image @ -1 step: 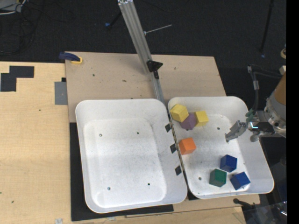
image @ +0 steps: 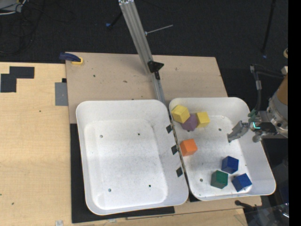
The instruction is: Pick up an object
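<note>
Two shallow white plastic bins sit side by side on a pale wooden worktop (image: pixel 33 140). The left bin (image: pixel 87 114) has a smooth, faintly speckled floor. The right bin (image: pixel 263 185) holds seven small blocks: a yellow cube (image: pixel 180 113) tilted on a corner, touching a purple block (image: pixel 190 122), with a smaller yellow cube (image: pixel 202 119) just beside it; an orange cube (image: pixel 188 147) near the dividing edge; and, toward the near right corner, a dark blue cube (image: pixel 230 164), a green cube (image: pixel 219 179) and a brighter blue cube (image: pixel 241 181) close together. All look matte, none with a clear long axis. The gripper (image: pixel 236 132) hangs over the right bin's right side, holding nothing; whether its jaws are released or clenched cannot be told.
</note>
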Available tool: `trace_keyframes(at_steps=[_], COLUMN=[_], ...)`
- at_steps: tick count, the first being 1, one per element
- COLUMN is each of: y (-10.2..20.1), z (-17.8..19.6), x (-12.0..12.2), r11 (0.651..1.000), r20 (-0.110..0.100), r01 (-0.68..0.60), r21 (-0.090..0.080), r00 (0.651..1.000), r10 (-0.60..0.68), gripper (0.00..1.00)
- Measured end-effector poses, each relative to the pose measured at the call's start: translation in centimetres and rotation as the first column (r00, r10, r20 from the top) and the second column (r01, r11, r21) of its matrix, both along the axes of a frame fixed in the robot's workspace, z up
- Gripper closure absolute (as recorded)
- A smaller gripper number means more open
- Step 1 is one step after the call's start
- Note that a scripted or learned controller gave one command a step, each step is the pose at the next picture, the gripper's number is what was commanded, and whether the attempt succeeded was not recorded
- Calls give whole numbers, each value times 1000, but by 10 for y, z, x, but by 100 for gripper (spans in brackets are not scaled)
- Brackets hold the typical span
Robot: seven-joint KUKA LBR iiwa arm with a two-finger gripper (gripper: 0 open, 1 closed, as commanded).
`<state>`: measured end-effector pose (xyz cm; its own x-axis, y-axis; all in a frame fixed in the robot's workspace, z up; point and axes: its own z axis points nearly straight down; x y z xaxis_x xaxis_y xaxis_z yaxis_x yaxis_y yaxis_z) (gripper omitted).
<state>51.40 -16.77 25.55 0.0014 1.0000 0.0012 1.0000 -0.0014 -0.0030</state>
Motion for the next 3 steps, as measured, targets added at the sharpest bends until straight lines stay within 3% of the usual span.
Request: trace_keyframes(at_steps=[3], y=[-8], z=[-138], x=[0], r11=[1000], r20=[-5], r01=[0], r21=[2], r00=[1000], r10=[0], gripper=[0])
